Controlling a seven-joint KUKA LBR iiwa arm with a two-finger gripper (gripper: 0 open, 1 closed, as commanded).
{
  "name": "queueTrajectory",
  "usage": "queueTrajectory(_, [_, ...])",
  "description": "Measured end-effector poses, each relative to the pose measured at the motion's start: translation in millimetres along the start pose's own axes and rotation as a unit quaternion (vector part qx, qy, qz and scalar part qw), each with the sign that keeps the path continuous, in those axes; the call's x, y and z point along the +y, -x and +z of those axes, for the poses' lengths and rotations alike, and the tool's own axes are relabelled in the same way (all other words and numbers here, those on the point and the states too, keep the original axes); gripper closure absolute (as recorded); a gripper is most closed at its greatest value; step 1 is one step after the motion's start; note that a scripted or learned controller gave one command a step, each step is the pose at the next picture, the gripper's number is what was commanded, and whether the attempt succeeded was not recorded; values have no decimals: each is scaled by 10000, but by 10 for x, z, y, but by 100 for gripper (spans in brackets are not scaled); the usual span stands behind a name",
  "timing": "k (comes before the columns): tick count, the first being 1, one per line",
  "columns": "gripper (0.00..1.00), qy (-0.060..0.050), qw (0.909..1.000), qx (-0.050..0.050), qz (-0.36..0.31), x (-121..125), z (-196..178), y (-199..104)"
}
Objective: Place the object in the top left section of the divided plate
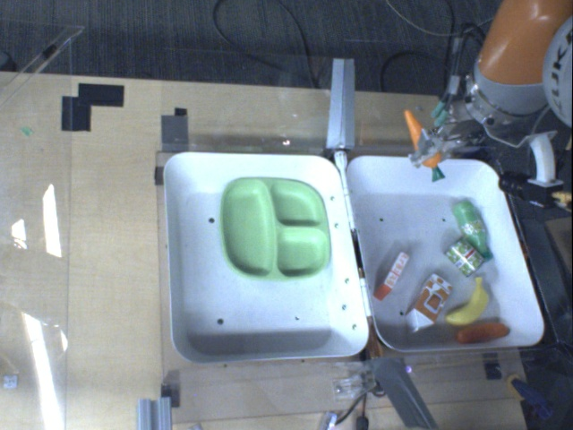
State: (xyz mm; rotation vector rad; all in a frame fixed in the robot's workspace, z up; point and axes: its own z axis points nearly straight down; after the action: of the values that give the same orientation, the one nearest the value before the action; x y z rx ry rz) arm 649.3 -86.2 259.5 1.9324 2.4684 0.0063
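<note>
A smooth green plate (273, 227) with rounded sections sits in the left bin (192, 316). The gripper (428, 153) hovers over the right bin's (519, 325) far edge; whether its jaws are apart I cannot tell.

no readable text, packet (434, 297) and can (465, 256) labels too blurred

— Item one, left bin (192, 240): what blocks my way in?
— Only the green divided plate (273, 226), set toward the back; bare white floor runs along the front and left.
— Item two, right bin (394, 204)?
— Clutter sits front right: green bottle (468, 217), can (465, 257), banana (472, 304), red sausage (482, 332), carton (430, 298), small packet (392, 275). I see bare floor at the back left.
— Between bins?
— A raised double rim (351, 240).
</note>
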Motion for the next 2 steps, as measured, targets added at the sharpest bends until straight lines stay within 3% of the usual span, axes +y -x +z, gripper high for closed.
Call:
queueTrajectory(1, [100, -8, 9981, 11, -615, 371, 739, -671])
queueTrajectory(2, [0, -2, 9981, 9, -612, 373, 732, -669])
